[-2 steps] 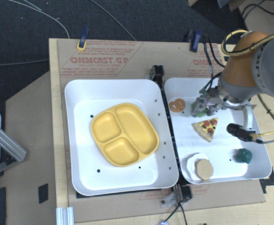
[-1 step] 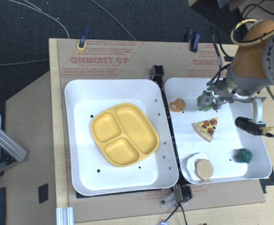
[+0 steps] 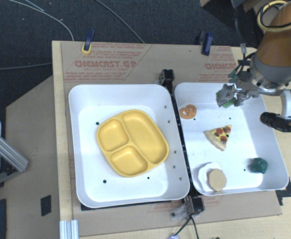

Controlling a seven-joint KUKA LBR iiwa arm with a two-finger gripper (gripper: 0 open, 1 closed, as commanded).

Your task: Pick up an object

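Observation:
My gripper point(image 3: 228, 98) hangs over the far part of the right bin point(image 3: 270, 133), reaching in from the right. A small green object point(image 3: 226, 102) shows between its fingertips, and the fingers look shut on it. Below it in the same bin lie a toy pizza slice point(image 3: 219, 136) and a small brown pretzel point(image 3: 188, 112) near the bin's left wall. A dark teal lump point(image 3: 258, 166) sits at the near right. A tan round piece on a white disc point(image 3: 213, 178) rests at the near left corner.
The left bin point(image 3: 85, 103) holds a yellow divided plate point(image 3: 131, 142) at its middle. A black clamp point(image 3: 166, 76) sits between the bins at the far edge. A black handle-like part point(image 3: 277, 122) juts in over the right bin's right rim.

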